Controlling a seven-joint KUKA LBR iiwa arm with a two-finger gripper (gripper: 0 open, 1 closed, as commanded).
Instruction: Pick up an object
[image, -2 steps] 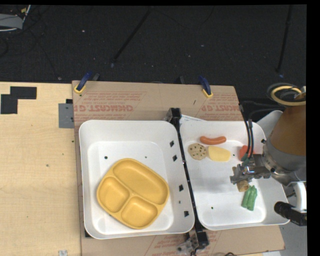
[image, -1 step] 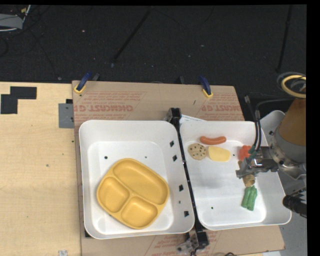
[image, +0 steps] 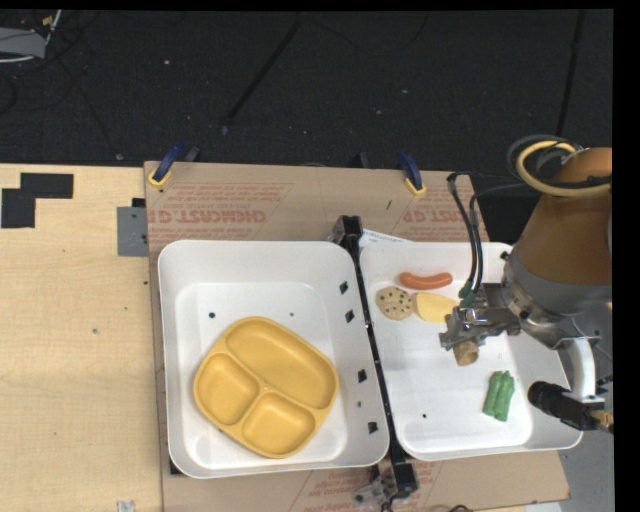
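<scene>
Steel-and-brass gripper hangs low over the right bin, roughly mid-bin, off the orange-banded wrist coming in from the right. Can't tell from here whether it's open or closed; too small, seen from above. Nothing visibly held in it.

Candidate objects, all in the right bin: yellow piece just up-left of the tool, nearly touching in this view; cookie right beside that; sausage just above both; green object below-right of the tool, alone on bare floor.

Risks as I read it:
- Tool sits between targets, not squarely over any. A straight descent likely closes on bare bin floor.
- Yellow piece, cookie and sausage are clustered. Going in there could nudge a neighbour or pinch two at once.
- Cookie and yellow piece look flat; fingers may skate over them.
- Green object is the cleanest target, but it lies near the arm body and the black fixture at the lower right, so approach room looks tight.

Around it: left bin holds a yellow divided tray, well apart and not in the way. Black divider runs between the bins. Cables loop down near the wrist, a possible snag.
</scene>
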